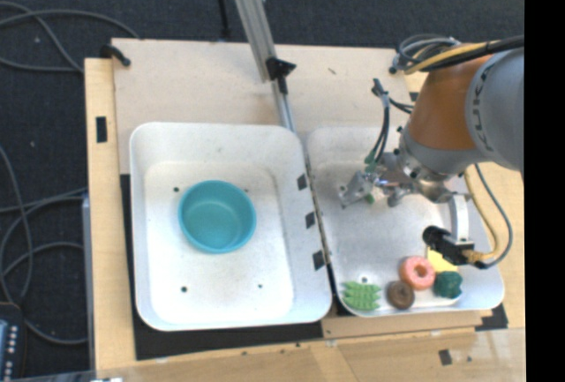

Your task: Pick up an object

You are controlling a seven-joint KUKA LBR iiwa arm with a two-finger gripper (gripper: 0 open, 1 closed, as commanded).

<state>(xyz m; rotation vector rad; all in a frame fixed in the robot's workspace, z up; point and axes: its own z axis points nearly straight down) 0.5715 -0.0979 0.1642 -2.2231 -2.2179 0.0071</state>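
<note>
Pink donut (417,272) bin's near edge | hand (364,188) well apart | grip state unclear

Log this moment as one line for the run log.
task: pick up object | gripper: over right bin, nothing seen held | left bin: teal bowl | right bin near edge: green toy, brown donut, pink donut
</note>
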